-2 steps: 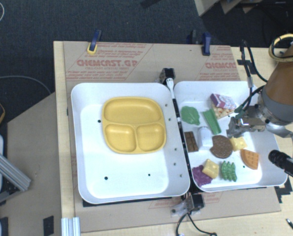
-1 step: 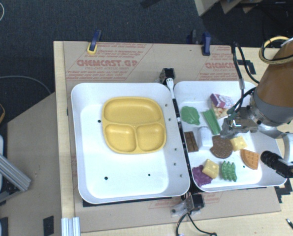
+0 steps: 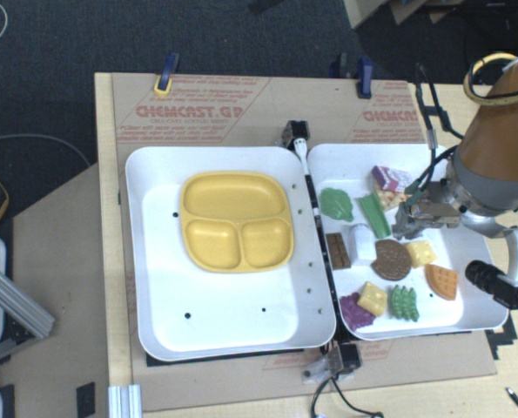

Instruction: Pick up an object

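Cardboard [image 3: 241, 103] covers the bench under both bins [image 3: 154, 259], dark carpet [image 3: 111, 16] beyond; gripper [image 3: 413, 220] state unclear.

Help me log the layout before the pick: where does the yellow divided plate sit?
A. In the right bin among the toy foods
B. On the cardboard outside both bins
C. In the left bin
C: the yellow divided plate lies inside the left bin, while the small toy foods are gathered in the right bin.
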